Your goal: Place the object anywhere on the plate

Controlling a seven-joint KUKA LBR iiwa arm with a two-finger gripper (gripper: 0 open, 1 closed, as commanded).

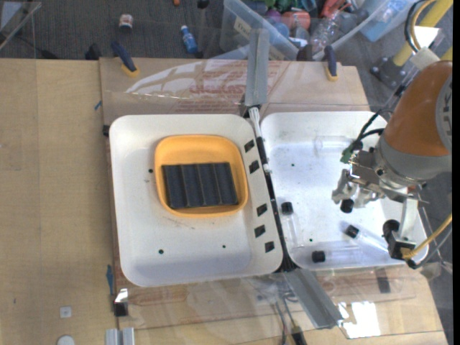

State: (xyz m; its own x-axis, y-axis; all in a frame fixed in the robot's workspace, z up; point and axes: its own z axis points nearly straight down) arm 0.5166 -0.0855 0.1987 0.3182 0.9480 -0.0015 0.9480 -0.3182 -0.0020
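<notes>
A dark grey ribbed rectangular object [199,185] lies flat on the yellow-orange plate [167,157], which sits in the left bin [136,250]. It covers most of the plate's middle. My gripper [369,218] hangs over the right bin [309,157], well to the right of the plate. Its two black-tipped fingers [346,205] stand apart, open, with nothing between them.
A metal divider [260,171] with black clips separates the two bins. Small black studs [286,208] dot the right bin's floor. A clear tub of colourful toys [309,6] stands beyond the bench, and yellow cables [420,27] loop at the upper right.
</notes>
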